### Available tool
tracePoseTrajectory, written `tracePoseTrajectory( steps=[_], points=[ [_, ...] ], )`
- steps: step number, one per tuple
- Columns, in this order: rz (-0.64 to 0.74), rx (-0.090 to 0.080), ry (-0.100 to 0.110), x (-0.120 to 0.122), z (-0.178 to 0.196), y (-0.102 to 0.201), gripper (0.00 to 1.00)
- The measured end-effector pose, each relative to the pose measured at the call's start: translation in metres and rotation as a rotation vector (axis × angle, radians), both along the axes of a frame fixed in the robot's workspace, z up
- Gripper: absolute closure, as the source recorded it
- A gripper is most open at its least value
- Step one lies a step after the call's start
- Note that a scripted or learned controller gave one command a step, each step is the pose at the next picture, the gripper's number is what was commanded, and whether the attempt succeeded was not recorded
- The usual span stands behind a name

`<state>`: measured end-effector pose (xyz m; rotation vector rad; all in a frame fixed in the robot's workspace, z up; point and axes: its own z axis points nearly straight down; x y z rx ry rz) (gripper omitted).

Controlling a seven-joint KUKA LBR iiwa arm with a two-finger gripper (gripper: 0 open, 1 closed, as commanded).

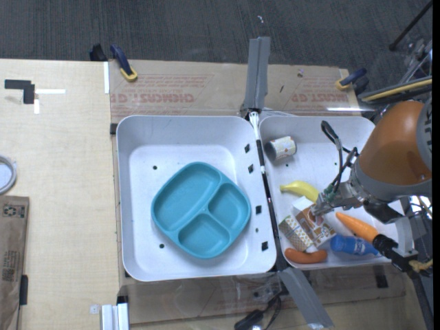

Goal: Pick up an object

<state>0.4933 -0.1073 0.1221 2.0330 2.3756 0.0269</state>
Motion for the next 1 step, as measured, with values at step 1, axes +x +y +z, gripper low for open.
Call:
tracePoseTrajectory(
  steps=[1],
  points=[
    [0.001,0.0,0.0,0.0,0.0001,0.0001,0.0]
  ],
)
